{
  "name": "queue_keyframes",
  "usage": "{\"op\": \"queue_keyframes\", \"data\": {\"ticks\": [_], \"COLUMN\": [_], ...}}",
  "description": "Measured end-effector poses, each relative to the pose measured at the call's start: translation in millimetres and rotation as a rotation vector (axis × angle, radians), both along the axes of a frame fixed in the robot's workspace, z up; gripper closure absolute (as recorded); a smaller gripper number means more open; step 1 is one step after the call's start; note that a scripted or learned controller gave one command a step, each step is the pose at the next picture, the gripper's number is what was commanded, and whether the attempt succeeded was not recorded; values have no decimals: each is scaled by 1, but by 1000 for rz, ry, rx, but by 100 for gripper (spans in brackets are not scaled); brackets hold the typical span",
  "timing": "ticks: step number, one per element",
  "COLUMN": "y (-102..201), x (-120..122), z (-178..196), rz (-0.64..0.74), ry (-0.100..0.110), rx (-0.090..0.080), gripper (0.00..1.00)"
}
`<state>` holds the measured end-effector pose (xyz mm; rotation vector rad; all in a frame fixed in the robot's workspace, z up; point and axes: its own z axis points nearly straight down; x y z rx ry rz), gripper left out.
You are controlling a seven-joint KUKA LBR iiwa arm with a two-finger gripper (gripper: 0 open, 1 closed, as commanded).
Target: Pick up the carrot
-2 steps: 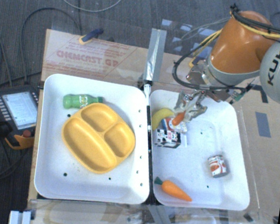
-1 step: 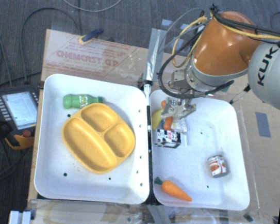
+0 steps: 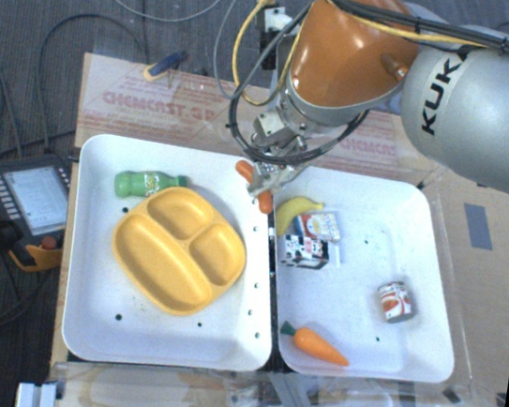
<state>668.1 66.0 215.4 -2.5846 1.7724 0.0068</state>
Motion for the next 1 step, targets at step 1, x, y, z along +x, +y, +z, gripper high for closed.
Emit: {"op": "queue_keyframes", "data": {"ticks": [1], "y": [2], "x": [0], "z": [9], "rz": [-4], "ry": [0], "rx": [8], "gripper": [100]}}
